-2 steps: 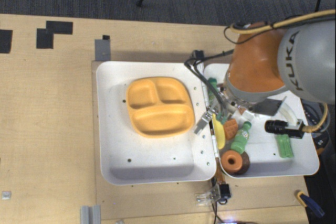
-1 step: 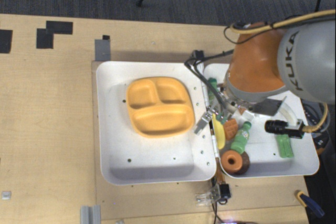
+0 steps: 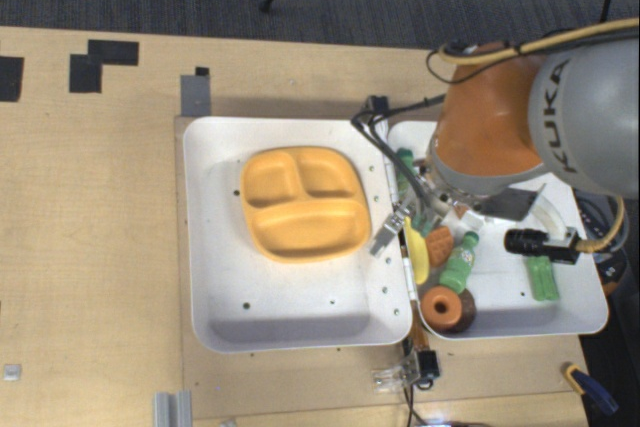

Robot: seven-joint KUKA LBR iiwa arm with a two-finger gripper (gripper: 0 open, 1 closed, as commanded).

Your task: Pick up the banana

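From the camera above the bench there are two white bins, one plate, one banana, one bottle, one ring, one orange piece and two other green items. The left bin (image 3: 203, 245) holds just the yellow plate (image 3: 302, 201), which has three compartments and sits towards the bin's far side, with bare white floor around it and most of all along the near edge. The right bin (image 3: 505, 303) is crowded. The banana (image 3: 417, 255) lies lengthwise just inside its left wall, beside the rim the two bins share. The small orange piece (image 3: 438, 243) is just right of the banana, and the green bottle (image 3: 460, 261) slants next to that piece. The brown ring (image 3: 447, 309) sits near the front left corner, and a green block (image 3: 543, 279) lies well to the right. A second green item (image 3: 404, 161) is partly hidden at the back under the arm (image 3: 495, 120), which covers the far half of this bin. The gripper (image 3: 400, 227) is low over the shared rim, right at the banana's far end. From this angle its opening cannot be told, nor whether it has hold of anything. The only open floor in the right bin is the front strip between the ring and the block.
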